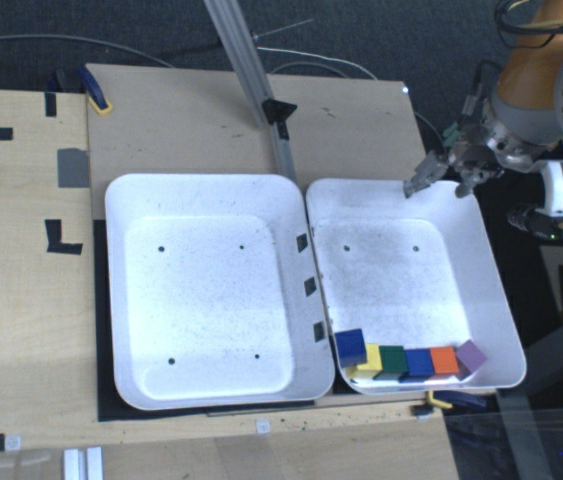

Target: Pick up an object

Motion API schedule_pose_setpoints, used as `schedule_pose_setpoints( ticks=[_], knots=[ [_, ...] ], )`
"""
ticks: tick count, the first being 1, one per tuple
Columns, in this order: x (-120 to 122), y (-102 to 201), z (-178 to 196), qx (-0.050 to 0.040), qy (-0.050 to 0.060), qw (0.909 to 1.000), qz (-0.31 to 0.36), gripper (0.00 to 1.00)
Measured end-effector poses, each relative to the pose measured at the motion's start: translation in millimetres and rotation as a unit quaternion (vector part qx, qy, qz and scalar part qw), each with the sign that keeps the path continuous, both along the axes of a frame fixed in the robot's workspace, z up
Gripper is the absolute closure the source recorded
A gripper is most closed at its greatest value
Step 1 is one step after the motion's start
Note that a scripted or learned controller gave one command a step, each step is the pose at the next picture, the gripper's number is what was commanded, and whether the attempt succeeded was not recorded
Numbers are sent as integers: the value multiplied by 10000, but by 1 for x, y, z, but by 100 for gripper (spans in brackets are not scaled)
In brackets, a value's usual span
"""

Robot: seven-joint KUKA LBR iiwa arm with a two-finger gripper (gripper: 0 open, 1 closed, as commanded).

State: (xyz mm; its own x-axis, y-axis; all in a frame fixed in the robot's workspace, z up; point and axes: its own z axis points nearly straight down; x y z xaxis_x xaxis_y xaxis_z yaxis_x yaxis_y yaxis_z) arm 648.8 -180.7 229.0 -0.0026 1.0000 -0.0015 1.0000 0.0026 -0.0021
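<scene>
Several small blocks lie in a row along the front wall of the right bin (481,258): a blue block (349,345), a yellow block (367,362), a green block (392,359), a second blue block (418,363), an orange block (443,360) and a purple block (470,354). My gripper (438,186) hangs over the bin's far right corner, well away from the blocks. It is open, its two fingers spread with nothing between them.
The left bin (126,268) sits beside the right one. A slanted metal pole (246,53) rises behind the bins. Cables (311,63) trail along the bench's back edge. A blue and yellow clamp (96,90) lies at the far left.
</scene>
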Motion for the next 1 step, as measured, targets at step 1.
schedule_pose_setpoints(
  ticks=[1],
  knots=[
    [-30, -15, -60, 8, 33, 10000, -18, 0]
  ],
)
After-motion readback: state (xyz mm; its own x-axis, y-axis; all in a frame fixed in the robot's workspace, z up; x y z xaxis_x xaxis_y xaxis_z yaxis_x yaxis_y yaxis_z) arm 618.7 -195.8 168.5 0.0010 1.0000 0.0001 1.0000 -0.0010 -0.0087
